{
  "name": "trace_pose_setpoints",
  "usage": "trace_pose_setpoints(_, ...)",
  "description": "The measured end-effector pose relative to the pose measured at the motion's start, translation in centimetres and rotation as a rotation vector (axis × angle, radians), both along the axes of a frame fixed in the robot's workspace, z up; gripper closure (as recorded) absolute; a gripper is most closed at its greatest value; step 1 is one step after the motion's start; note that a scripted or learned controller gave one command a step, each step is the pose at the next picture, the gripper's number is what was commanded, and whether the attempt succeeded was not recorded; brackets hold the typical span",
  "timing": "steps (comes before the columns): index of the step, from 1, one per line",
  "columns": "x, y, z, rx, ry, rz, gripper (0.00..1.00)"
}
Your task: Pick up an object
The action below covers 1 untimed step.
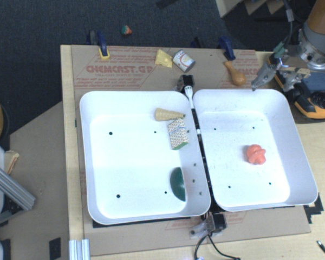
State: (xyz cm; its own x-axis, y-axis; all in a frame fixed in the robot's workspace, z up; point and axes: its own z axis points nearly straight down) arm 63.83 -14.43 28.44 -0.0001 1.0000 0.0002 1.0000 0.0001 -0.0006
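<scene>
A pink lumpy object (pixel 255 154) lies in the right bin (pixel 292 118), right of its middle. The left bin (pixel 92 145) holds a tan cone (pixel 168 114), a patterned packet (pixel 177 132) just below the cone, and a dark green object (pixel 178 183) against the bin's right wall. My gripper (pixel 273 78) hangs above the far right corner of the right bin, well away from the pink object. Its fingers (pixel 261 78) are spread open with nothing between them.
On the cardboard behind the bins lie a yellow wedge (pixel 163 59), a small box (pixel 183 60) and a tan wooden piece (pixel 235 73). Blue clamps (pixel 102 43) grip the board's far edge. A black bracket (pixel 187 83) sits where the two bins meet.
</scene>
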Motion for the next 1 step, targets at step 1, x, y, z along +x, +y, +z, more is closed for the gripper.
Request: trace_pose_setpoints(1,2.63,2.63,-20.48,0.003,0.009,0.003,0.00)
